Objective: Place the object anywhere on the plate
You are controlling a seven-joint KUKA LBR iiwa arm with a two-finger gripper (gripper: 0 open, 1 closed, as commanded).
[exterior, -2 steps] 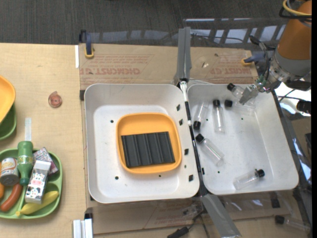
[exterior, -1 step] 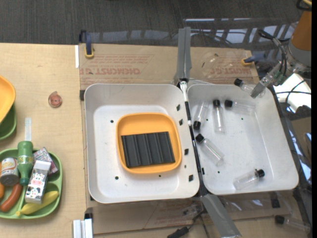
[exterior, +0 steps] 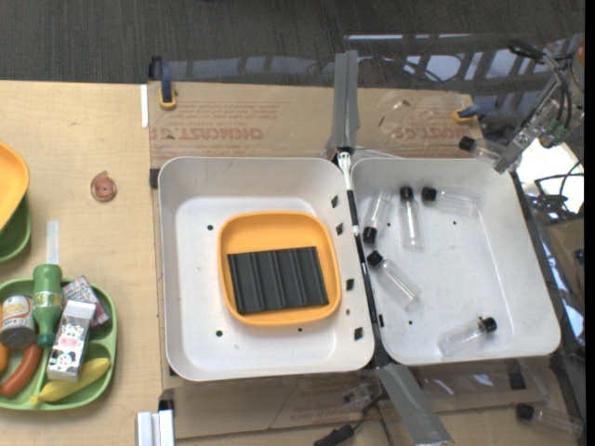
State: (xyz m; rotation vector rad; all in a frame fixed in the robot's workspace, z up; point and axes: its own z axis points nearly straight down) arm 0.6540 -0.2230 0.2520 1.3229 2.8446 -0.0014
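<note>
My gripper (exterior: 502,161) waits by the far right corner of the right bin (exterior: 521,342). I cannot tell what state it is in. Little tubes (exterior: 409,221) lie in that bin. Next I must grab one and carry it to the yellow plate (exterior: 279,230).

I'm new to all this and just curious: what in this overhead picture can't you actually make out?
- The claw, camera view: at the upper right corner, lost against a cluttered background, so its state can't be told.
- The clear vials in the right bin: see-through, too small to judge contents.
- The green tray and orange dish on the left: cut off by the edge.
</note>
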